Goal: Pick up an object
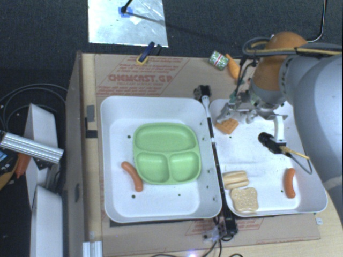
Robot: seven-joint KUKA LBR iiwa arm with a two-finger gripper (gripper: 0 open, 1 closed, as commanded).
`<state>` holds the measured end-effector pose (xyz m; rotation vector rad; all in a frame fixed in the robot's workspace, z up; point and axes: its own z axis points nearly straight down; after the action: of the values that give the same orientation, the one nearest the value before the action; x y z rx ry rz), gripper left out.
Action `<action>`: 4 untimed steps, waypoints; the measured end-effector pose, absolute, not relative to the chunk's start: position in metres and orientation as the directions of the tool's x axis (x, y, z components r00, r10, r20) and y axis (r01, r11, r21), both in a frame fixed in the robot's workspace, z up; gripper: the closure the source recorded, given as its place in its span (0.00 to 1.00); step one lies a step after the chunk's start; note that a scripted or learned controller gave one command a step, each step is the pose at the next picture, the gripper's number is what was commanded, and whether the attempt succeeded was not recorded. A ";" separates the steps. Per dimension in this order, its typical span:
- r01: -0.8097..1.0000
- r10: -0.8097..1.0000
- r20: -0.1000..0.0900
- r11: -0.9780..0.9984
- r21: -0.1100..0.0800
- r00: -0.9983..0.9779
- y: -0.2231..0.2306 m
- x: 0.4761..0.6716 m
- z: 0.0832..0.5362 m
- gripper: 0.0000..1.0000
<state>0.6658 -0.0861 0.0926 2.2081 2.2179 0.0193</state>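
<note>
Since the task asks only for some object to be lifted, the food lies loose and well spread in the two bins, so that each piece can be reached from above without crowding. In the camera view the arm comes in from the right and the gripper hangs over the far left corner of the right bin, just beside and a little beyond the waffle, which lies flat on the bin floor near the wall between the bins. That placing suggests the waffle is the piece aimed at, though I judge this from nearness alone. Whether the fingers are open or closed I cannot tell from this slant; nothing can be seen held, and I cannot tell whether the waffle is touched. In the same bin, toward the near side, a bun lies just beside a toast, and the right sausage lies well apart by the right wall. The left bin bears a green plate with the left sausage just beside its near left corner. On the desk beyond the bins lie a can and a carrot, out of play.
</note>
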 end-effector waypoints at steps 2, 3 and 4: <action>1.000 1.000 -0.001 0.006 0.003 -0.006 -0.083 0.669 0.087 0.00; 1.000 1.000 -0.002 0.003 0.003 -0.003 -0.088 0.669 0.085 0.00; 1.000 1.000 -0.002 0.005 0.003 -0.005 -0.084 0.669 0.085 0.00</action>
<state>0.6692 -0.0835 0.0852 2.2138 2.2241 0.0010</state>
